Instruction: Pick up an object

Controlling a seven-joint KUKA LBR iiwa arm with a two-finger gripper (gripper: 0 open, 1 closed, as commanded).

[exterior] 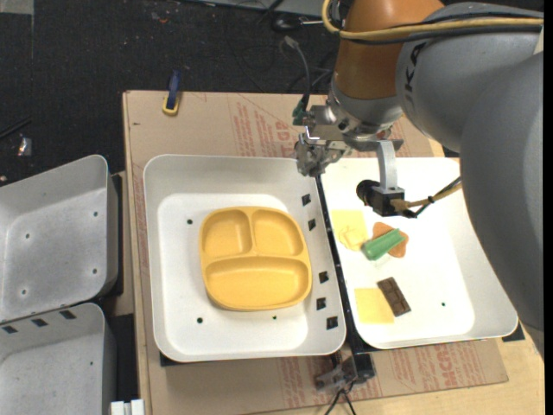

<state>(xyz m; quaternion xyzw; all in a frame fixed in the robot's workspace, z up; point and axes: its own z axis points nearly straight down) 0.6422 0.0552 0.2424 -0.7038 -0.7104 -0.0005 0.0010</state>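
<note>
While the hand (313, 158) hangs over the bins' shared rim, its state untellable, the green piece (378, 246) lies well apart in the right bin (449, 318); descending here risks striking the rim.

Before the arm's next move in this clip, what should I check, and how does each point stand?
1. Objects in right white bin: ok, green cylinder, orange piece, brown bar, two yellow squares.
2. Gripper over a target: not ok, it sits at the bins' dividing edge.
3. Object between the fingers: cannot tell.
4. Left white bin holds yellow divided plate: ok.
5. Green cylinder apart from the orange piece: not ok, touching.
</note>
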